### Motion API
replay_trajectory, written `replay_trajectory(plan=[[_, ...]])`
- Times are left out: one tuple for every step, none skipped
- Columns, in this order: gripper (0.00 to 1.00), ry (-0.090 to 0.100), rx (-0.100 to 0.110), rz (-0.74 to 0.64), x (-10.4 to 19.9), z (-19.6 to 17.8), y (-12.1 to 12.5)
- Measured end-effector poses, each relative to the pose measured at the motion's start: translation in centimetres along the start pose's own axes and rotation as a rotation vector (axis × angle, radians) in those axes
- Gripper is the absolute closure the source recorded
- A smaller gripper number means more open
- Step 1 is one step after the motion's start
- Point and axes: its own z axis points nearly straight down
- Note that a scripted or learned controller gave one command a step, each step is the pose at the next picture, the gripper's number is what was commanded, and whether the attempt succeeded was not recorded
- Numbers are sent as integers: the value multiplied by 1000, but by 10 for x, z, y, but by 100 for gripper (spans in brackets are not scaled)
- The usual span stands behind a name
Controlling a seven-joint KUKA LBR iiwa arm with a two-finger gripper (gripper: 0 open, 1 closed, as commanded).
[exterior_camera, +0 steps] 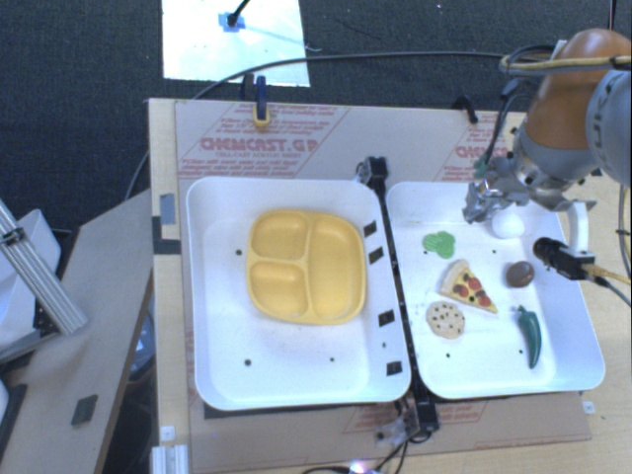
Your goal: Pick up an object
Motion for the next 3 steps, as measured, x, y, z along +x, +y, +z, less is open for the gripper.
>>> replay_trajectory(plan=[[100,0,0,0,0,-36,2],[100,1,2,-3,56,-32,11],[100,2,5,-3,113,-24,4]])
